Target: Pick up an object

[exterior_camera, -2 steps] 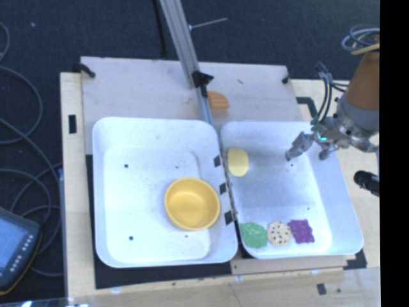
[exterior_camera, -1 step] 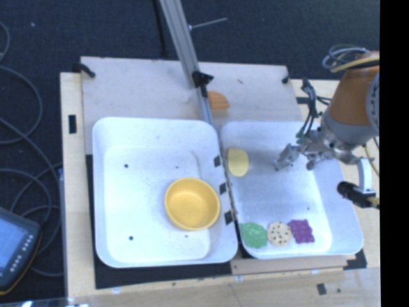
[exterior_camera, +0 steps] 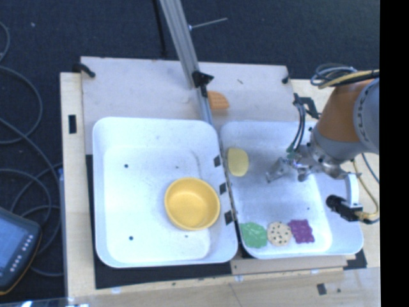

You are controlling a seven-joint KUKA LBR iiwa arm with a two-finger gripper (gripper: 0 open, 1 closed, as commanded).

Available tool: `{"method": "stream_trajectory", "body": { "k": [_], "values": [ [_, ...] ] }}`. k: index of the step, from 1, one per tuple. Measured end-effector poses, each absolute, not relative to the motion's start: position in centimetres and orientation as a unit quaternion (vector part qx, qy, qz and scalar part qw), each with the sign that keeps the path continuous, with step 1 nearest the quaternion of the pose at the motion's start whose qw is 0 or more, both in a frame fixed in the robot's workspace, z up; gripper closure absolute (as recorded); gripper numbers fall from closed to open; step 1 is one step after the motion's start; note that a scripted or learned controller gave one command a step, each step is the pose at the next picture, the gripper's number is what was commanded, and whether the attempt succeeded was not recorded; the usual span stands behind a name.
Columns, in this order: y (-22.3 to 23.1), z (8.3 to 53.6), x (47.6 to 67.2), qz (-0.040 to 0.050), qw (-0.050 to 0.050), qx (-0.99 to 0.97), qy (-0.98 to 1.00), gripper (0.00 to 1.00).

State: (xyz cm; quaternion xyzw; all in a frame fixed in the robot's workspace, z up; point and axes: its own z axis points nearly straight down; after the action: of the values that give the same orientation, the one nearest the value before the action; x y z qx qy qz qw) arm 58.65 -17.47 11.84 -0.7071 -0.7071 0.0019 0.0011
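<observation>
Jaws (exterior_camera: pixel 289 169) over right bin (exterior_camera: pixel 319 235), nothing gripped

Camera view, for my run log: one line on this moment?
claw over right bin | nothing held | yellow bowl in left bin

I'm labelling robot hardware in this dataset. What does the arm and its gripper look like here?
The arm is grey with a broad orange band above the wrist. Grey and yellowish cables loop over its top. The gripper is a small grey metal assembly with thin dark wires running down to it. A black fitting sits beside a white bracket below the wrist.
</observation>
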Motion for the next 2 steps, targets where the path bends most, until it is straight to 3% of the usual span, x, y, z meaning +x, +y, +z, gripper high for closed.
{"method": "stream_trajectory", "body": {
  "k": [1, 2],
  "values": [
    [-17.6, 10.0, 58.6, 0.0012, 0.000, -0.708, -0.706, 0.00],
    [-17.7, 11.3, 58.8, -0.0005, -0.002, -0.710, -0.705, 1.00]
  ]
}}
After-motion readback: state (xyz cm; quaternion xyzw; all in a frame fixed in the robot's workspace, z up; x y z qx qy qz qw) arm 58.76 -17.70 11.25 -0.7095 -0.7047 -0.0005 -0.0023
